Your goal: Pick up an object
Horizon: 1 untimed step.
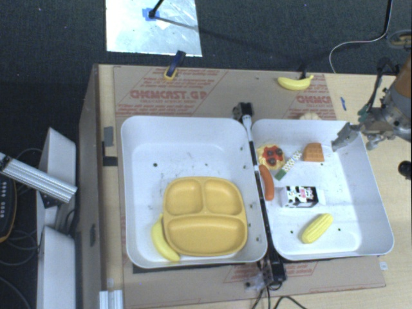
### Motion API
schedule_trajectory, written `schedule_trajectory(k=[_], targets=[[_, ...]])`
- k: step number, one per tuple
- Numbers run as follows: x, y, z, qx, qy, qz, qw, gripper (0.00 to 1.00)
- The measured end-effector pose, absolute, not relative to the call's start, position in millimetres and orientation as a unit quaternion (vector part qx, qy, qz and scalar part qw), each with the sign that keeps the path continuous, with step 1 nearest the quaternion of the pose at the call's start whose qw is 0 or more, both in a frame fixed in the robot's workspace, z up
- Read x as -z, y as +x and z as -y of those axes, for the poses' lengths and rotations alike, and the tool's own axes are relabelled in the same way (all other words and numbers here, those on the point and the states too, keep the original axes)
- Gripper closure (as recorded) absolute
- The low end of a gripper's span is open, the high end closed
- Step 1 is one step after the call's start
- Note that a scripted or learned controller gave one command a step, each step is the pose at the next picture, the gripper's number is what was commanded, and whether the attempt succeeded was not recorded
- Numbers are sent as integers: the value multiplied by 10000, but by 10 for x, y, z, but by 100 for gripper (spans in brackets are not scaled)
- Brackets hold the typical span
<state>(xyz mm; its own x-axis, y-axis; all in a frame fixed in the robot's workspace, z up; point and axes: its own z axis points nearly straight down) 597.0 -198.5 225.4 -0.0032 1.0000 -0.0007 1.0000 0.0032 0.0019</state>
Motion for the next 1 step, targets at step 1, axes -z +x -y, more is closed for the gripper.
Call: schedule_trajectory(k=[1], targets=[[-1870, 6447, 1826, -7, 7054, -7089, 11, 0]])
